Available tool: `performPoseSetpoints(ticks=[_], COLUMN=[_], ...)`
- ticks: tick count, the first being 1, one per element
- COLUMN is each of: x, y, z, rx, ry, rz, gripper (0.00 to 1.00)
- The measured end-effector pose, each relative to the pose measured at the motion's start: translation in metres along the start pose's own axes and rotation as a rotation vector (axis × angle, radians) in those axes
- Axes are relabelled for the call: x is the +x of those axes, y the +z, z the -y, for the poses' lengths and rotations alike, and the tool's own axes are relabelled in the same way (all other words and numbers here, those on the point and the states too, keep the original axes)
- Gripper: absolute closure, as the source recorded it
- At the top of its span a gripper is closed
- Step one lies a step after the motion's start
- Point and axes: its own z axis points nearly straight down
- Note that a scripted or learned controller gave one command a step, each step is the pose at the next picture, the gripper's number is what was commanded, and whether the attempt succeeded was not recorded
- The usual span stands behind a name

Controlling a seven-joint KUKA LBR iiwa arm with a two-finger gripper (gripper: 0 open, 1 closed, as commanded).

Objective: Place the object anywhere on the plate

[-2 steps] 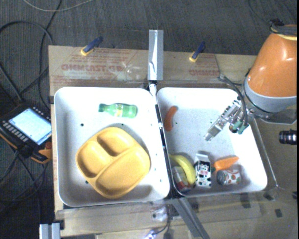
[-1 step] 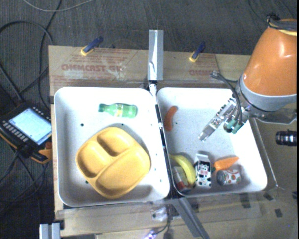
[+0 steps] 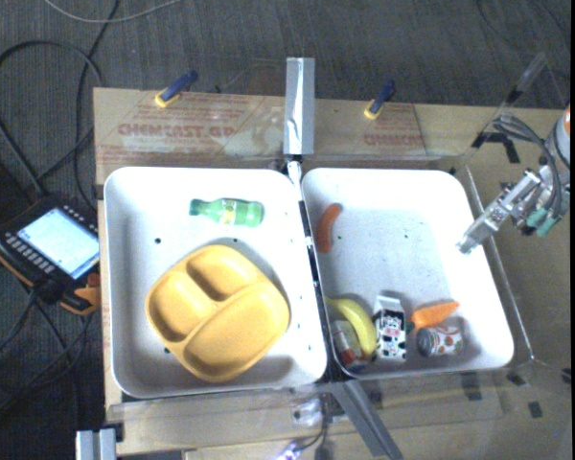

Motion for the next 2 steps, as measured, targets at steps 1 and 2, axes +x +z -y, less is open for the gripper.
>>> performPoseSetpoints(ticks=[1, 2], x=[-0.001, -0.053], y=[-0.009, 0.054], z=[-0.001, 0.054], rx=[0.000, 0.002], ry=[0.000, -0.034], rz=[0.003, -0.002], gripper=[1.00, 1.00])
